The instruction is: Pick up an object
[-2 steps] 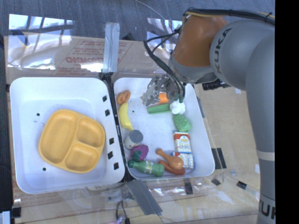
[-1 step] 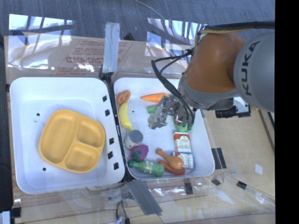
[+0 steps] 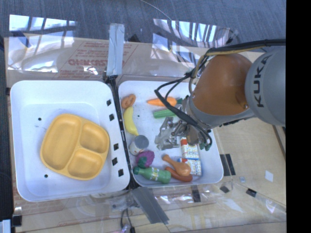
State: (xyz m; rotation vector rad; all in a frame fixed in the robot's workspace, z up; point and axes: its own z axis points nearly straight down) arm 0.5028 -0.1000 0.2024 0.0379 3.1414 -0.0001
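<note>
- Surface (image 3: pixel 252 188) underneath is brownish, covered with shiny clear plastic sheeting, and it carries two shallow white bins side by side.
- Arm (image 3: pixel 243 84) comes in from the right, grey with a big orange band, hanging over the right bin (image 3: pixel 146 89) and covering its upper right part.
- Left bin (image 3: pixel 29 101) has just one thing in it: a yellow divided tray (image 3: pixel 74 145) with three compartments, sitting a bit tilted around the middle.
- Hand (image 3: pixel 166 135) is the metal bit poking out from under the orange band, down over the middle of the right bin. Honestly can't tell if it's open or closed from this angle, and nothing is visibly sitting in it.
- Green bottle (image 3: pixel 153 174) lies flat along the bin's bottom edge.
- Banana (image 3: pixel 130 120) lies along the left wall, with an orange curled piece (image 3: pixel 128 101) just above it.
- White printed packet (image 3: pixel 191 158) is right below the arm, near the right wall.
- Orange gourd-shaped toy (image 3: pixel 178 166) lies between the packet and the green bottle.
- Carrot (image 3: pixel 163 101) and a green pepper-looking thing (image 3: pixel 162 113) are up top, just left of the arm.
- Grey round can (image 3: pixel 141 142) sits just left of the hand, with a purple toy (image 3: pixel 145 157) touching it from below.
</note>
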